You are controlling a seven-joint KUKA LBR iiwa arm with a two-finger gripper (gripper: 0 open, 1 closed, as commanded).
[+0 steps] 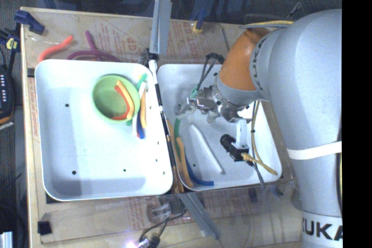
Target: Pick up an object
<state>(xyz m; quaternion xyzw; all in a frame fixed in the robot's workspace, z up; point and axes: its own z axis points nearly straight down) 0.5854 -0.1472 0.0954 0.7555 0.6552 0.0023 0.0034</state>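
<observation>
End effector (199,103) over the view's right-hand bin (177,84), white stick (206,149) just below it in the view.
The stick lies flat on the bin floor. Its long axis slants from upper left to lower right, with the upper end nearest the end effector. I cannot tell how far the end effector is open, and nothing shows in its hold.

- Bare floor of the left bin (87,165) lies open below and left of the green bowl (109,100).
- Just right of the bowl, coloured strips (141,108) crowd the wall.
- Farther right, the arm (302,84) overhangs the right bin (238,174); a white stick (206,149) lies on its floor.
</observation>
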